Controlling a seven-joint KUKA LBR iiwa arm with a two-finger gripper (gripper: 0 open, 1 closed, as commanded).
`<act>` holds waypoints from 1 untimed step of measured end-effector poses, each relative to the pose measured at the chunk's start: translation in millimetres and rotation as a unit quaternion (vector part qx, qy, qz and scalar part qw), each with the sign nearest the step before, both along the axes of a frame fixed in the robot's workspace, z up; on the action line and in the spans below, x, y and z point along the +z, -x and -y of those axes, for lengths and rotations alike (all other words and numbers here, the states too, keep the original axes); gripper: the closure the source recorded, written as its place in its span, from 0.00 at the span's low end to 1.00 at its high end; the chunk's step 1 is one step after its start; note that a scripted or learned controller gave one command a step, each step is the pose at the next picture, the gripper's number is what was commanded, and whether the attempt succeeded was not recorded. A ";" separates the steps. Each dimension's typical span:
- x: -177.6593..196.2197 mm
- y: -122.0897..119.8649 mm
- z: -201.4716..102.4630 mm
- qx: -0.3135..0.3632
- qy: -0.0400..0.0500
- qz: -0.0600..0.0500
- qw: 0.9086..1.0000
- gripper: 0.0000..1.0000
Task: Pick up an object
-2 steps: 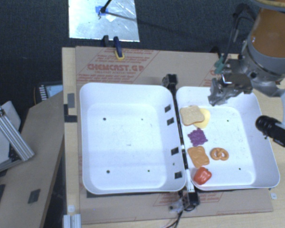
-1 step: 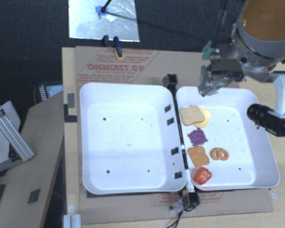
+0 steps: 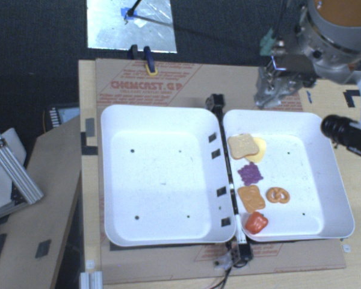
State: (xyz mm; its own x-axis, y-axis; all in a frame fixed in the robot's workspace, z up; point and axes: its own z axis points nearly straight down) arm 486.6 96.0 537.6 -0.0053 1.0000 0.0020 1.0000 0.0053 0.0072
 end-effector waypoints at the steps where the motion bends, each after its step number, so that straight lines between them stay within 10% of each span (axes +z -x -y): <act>1: -66.9 1.5 -107.2 0.005 0.001 -0.006 1.000 1.00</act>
